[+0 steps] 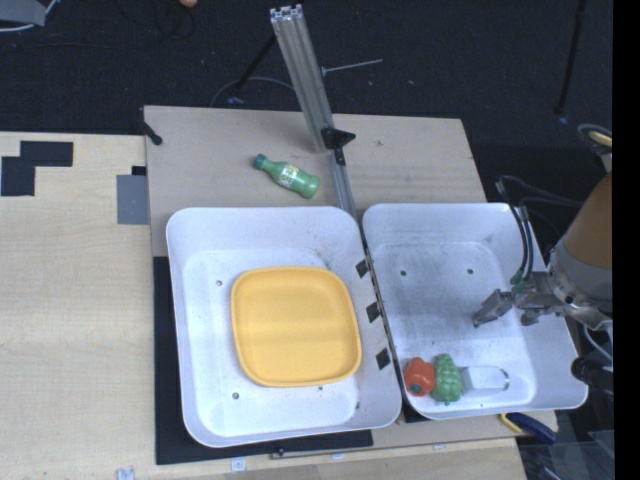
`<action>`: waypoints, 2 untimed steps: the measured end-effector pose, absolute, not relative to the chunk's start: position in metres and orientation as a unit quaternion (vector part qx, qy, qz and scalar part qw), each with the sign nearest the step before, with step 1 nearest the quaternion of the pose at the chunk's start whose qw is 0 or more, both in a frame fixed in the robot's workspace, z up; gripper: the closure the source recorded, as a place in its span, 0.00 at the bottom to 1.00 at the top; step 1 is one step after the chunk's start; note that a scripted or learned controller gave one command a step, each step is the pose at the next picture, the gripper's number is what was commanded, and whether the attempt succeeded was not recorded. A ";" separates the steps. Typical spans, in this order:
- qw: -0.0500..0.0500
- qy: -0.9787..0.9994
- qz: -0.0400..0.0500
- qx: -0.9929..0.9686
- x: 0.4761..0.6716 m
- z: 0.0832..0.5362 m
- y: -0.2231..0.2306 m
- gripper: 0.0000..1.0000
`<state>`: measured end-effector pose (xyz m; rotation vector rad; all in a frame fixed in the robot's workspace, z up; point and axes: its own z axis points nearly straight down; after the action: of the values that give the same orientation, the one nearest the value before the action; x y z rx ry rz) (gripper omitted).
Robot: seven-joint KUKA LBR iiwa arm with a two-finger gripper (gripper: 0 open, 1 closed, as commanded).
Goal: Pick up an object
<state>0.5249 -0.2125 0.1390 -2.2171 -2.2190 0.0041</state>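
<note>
- The end effector (492,312) hangs over the right bin (440,230) near its right wall; how far open it is cannot be told, and nothing shows in it
- A red and green toy (434,377) lies at that bin's front edge, well apart from it

Yellow plate (296,325) in left bin (195,258)

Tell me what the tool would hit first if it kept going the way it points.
The tool points left and slightly down, so likely the bare floor of the right bin. The toys lie off that line; depth is unclear.
</note>
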 end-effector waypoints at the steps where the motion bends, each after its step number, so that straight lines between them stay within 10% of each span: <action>1: 0.000 -0.707 0.000 -0.707 0.525 0.091 -0.212 0.00; 2: -0.001 -0.707 -0.001 -0.707 0.526 0.103 -0.213 1.00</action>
<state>0.5256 -0.2132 0.1027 -2.2240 -2.2220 -0.0018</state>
